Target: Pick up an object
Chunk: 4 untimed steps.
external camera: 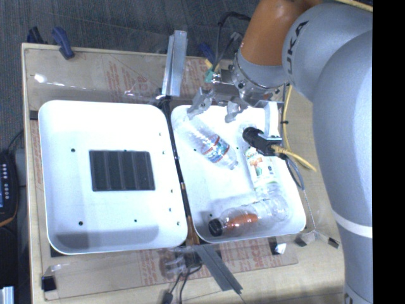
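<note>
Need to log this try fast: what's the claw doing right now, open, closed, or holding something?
Claw: open, holding nothing, above the far end of the right bin.

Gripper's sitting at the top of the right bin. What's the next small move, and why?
Probably lower the gripper slightly toward the clear bottle lying just below it in the right bin. Its open fingers hold nothing, and that bottle is nearest.
</note>
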{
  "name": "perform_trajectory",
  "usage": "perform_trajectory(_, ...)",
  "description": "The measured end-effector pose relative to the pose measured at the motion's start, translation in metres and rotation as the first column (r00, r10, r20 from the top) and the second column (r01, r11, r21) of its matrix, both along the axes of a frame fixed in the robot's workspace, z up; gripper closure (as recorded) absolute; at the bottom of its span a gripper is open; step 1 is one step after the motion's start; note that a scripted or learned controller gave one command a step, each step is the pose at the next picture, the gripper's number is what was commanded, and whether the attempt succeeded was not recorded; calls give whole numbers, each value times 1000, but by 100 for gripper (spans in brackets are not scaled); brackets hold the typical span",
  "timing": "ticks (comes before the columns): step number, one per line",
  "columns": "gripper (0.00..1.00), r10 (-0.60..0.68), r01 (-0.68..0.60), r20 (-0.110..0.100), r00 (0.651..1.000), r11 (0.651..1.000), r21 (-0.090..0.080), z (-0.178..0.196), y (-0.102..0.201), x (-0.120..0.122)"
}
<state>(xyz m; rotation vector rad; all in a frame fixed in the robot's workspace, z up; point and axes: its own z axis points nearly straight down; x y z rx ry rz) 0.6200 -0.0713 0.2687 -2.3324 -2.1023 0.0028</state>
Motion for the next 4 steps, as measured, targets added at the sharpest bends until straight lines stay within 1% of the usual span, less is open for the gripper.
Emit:
perform_trajectory(1, 0, 40, -40, -5, 999, 999, 0, -165, -63, 1)
perform_trajectory(2, 0, 160, -160, 0, 987, 987, -1, -177, -47, -37)
perform_trajectory(3, 100, 166, -166, 0, 986, 986, -1, -166, -47, -37)
perform_trajectory(4, 100, 93, -93, -14, 996, 996, 2, -168, -37, -16)
